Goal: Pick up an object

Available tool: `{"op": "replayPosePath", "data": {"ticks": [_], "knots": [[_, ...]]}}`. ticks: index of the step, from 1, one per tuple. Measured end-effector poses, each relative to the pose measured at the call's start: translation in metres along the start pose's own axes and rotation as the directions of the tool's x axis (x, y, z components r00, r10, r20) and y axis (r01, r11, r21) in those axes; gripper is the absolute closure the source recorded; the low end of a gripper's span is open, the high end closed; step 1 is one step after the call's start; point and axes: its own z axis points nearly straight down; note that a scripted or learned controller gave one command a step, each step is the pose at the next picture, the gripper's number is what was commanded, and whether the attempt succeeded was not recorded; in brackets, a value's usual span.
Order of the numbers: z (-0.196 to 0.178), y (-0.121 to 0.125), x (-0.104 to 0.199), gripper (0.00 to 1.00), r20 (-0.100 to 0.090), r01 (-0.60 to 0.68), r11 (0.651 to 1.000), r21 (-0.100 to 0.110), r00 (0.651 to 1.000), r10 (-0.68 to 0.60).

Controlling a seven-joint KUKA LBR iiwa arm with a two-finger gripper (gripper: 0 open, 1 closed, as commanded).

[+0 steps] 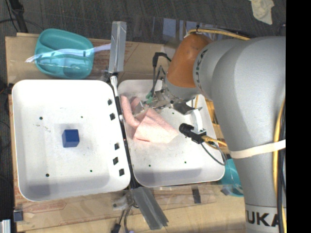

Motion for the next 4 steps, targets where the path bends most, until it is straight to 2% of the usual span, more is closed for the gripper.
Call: {"op": "replayPosePath", "data": {"ticks": [1, 2, 3, 4], "knots": [[-0.01, 0.001, 0.0, 1.0, 0.0, 0.004, 1.0, 0.0, 1.0, -0.004], [-0.148, 0.038, 0.044, 1.0, 0.002, 0.127, 0.992, -0.002, 0.992, -0.127], [-0.171, 0.031, 0.011, 1.0, 0.001, 0.114, 0.994, -0.001, 0.994, -0.114], [-0.144, 0.031, 0.014, 1.0, 0.0, 0.126, 0.992, 0.003, 0.992, -0.126]]}}
